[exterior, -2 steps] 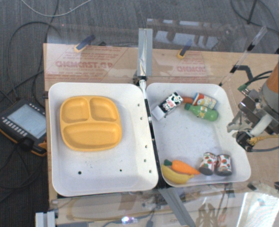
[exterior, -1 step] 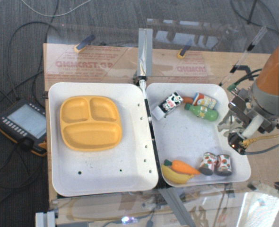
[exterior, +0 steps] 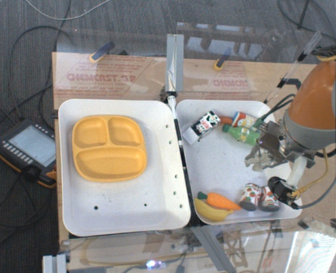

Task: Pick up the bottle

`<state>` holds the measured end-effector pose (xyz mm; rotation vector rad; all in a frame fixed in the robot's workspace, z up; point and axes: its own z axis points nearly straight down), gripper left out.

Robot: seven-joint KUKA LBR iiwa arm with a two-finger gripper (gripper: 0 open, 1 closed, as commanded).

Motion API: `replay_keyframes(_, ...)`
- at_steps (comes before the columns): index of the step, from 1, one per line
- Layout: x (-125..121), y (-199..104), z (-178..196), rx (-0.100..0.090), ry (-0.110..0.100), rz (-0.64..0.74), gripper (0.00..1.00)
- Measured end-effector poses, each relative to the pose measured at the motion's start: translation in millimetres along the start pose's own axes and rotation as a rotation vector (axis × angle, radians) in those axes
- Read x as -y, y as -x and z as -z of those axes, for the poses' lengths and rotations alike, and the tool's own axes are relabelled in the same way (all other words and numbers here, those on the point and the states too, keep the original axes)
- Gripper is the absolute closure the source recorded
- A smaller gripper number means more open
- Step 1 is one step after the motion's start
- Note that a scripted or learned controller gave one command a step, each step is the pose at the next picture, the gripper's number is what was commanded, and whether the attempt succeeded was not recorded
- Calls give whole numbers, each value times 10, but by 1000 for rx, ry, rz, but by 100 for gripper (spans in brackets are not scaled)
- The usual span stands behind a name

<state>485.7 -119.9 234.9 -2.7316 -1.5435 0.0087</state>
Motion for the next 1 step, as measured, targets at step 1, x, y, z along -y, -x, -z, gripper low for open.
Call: replay_keyframes(1,-563,638,416,1,4,79,100)
